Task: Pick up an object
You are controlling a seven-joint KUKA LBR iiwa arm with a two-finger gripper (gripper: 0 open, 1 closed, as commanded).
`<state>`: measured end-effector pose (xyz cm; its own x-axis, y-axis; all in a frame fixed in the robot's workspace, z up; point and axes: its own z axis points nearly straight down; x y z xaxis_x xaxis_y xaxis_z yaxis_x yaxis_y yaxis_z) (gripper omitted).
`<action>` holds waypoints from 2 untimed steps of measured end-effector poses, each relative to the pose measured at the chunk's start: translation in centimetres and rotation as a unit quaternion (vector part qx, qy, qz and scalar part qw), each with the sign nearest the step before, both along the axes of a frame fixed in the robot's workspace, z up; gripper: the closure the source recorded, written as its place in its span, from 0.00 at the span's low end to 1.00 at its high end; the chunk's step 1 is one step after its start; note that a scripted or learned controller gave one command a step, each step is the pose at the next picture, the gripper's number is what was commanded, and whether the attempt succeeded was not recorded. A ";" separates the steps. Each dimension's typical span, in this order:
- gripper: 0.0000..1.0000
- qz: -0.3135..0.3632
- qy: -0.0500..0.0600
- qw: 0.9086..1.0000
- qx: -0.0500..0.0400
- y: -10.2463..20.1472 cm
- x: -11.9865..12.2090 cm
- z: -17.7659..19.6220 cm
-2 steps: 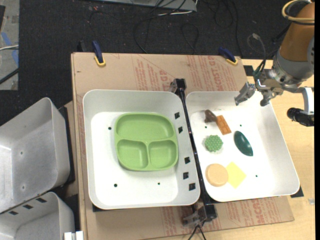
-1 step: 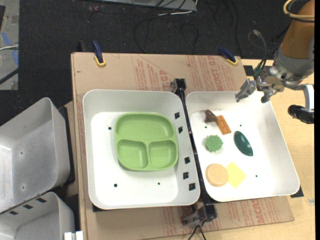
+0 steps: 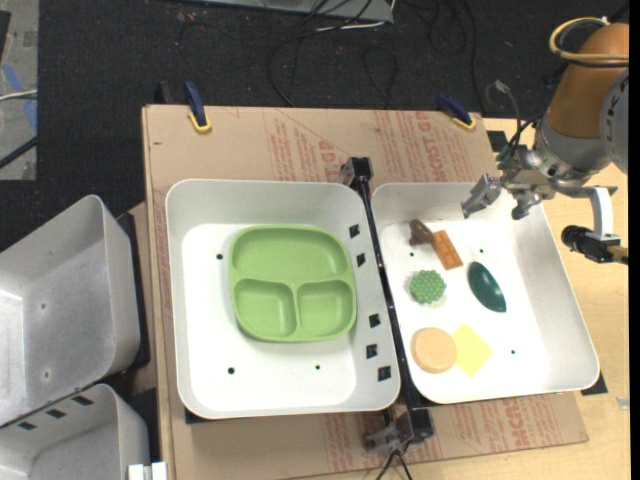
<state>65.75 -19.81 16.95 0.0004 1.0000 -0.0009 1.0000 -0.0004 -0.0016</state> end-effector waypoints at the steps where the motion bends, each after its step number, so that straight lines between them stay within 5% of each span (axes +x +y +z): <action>1: 0.00 0.000 0.001 1.000 0.000 -0.4 -0.2 -6.2; 2: 0.00 0.001 -0.002 1.000 -0.001 -0.4 -0.1 -7.6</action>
